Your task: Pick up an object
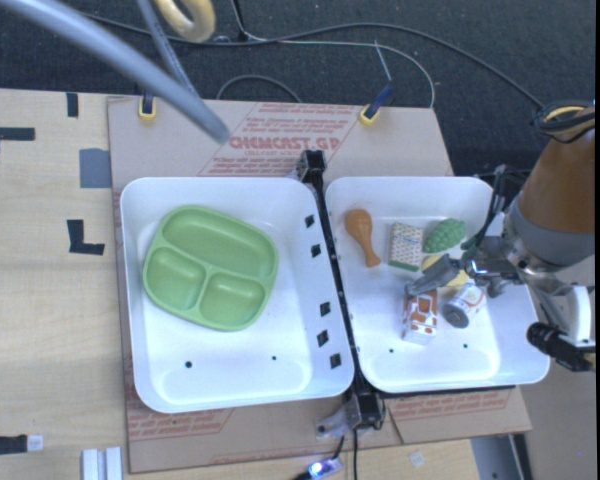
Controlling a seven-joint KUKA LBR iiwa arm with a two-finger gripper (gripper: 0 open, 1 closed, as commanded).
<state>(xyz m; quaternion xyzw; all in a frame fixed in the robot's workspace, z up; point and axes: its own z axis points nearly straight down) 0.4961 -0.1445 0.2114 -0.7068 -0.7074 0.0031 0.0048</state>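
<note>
The right bin (450,376) holds a tan toy drumstick (361,235), a small patterned box (405,245), a green leafy toy (444,235), a red and white packet (421,314) and a small can (460,308). My gripper (432,276) reaches in from the right and hangs low over the middle of this pile, just above the packet and below the patterned box. The arm's orange band (565,183) rises at the bin's right edge. The wrist hides part of the can and whatever lies under it.
A green divided plate (211,267) lies in the left bin (230,368). The bins meet at a ridge with black tabs (325,268). A grey pole (100,38) crosses the upper left, and cables run behind the bins.
</note>
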